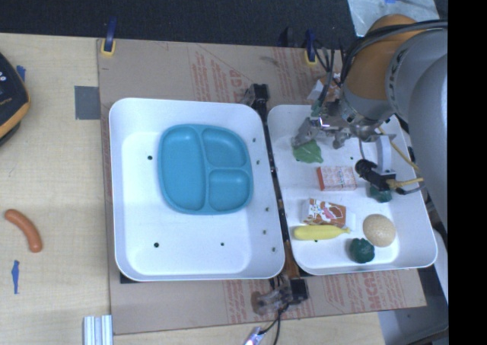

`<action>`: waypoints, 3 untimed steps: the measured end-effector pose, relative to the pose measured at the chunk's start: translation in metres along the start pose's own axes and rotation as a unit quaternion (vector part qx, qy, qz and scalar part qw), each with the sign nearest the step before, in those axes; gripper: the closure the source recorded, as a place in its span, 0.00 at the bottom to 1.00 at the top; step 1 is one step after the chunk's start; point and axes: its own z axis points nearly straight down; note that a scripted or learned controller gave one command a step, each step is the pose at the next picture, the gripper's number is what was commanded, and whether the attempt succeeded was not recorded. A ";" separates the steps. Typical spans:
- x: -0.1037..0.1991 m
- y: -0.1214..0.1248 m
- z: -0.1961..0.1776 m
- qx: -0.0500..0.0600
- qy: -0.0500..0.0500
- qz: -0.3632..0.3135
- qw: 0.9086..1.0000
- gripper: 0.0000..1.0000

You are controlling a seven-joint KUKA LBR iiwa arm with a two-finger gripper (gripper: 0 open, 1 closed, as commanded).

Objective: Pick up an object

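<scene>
Nearest the camera, along the 6 o'clock edge of the right bin (415, 260), a yellow banana (319, 234), a dark green ball (361, 250) and a beige ball (378, 230) are grouped close together. The 2 balls appear to be touching. On the tabletop (53, 183), well apart from the left bin (137, 244) toward 8 o'clock, a sausage (24, 230) is laid. Just beyond the banana a brown and red packet (327, 212) is seen, and farther on a small red and white packet (335, 177) is found near the right bin's middle. A blue plate (205, 167) with 3 compartments is set at the left bin's centre. Toward 11 o'clock in the right bin a green piece (308, 153) is placed. The tool (313, 132) is held right at its far side. Whether the tool is open or closed cannot be told. The grey arm (418, 69) is seen at the bin's 1 o'clock corner.
</scene>
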 end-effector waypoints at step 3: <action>0.009 0.000 0.000 0.000 0.000 0.000 1.000 0.00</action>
